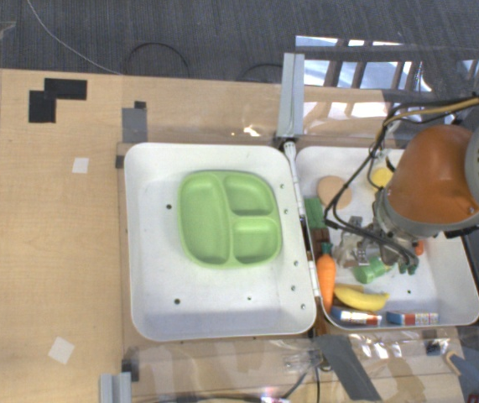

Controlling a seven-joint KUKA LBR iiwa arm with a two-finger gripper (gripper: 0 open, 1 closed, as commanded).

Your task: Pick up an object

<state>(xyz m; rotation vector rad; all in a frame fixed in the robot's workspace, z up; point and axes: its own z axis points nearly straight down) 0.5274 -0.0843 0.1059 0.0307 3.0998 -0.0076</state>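
Bright, even light; glare on the metal rail (352, 53); sharp focus.

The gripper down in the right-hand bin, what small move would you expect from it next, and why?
Probably a short drop straight down. The gripper hangs low in the right bin, right over a green object, with a banana and a carrot close beside it. The green piece looks like the nearest thing to grasp.

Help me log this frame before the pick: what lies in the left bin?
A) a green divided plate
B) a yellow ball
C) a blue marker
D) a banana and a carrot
A: the green divided plate lies alone in the middle of the left bin, while the banana and carrot sit in the right bin near the arm.
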